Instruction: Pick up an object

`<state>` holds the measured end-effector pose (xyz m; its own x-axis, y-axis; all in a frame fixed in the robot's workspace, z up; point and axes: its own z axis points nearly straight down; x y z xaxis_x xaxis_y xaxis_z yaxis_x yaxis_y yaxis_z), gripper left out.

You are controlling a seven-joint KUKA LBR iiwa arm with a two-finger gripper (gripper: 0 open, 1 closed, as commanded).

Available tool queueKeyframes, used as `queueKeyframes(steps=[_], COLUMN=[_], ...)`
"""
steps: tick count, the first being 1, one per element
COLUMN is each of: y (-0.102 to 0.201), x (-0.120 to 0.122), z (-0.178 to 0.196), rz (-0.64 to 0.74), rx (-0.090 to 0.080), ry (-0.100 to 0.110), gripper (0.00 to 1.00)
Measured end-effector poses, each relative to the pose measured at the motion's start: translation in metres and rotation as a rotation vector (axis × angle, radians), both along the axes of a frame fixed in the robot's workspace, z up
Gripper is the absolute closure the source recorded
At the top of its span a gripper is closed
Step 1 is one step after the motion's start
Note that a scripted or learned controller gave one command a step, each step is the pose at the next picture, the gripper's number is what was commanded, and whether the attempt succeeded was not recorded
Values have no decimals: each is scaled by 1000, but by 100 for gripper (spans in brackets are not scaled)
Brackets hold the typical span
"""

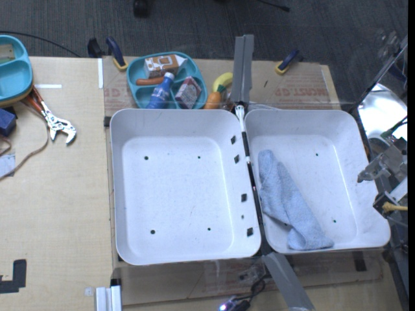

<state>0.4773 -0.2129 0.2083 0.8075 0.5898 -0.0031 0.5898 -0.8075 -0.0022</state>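
Item 1, pincer (382, 173): I see it at the right bin's (343, 123) outer rim, arm parts crowding that edge; open or closed, I cannot tell.
Item 2, blue cloth (288, 203): rumpled, elongated, lying diagonally in the right bin, well to the pincer's left, near the divider.
Item 3, clearance: bare white floor between cloth and pincer; left bin (130, 173) beyond.

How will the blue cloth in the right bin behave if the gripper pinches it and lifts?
The cloth lies crumpled with soft folds, so it will probably drape and hang limp rather than hold shape. It looks light, likely terry, so slip seems unlikely. Stretched along the right bin, a pinch may lift one end while the rest drags.
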Motion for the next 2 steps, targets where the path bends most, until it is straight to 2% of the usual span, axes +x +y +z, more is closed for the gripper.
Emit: queueKeyframes(steps=[1, 2], y=[0, 76], x=[1, 0], z=[8, 56], rz=[4, -202], rx=[0, -2], ry=[4, 0], gripper=[100, 100])
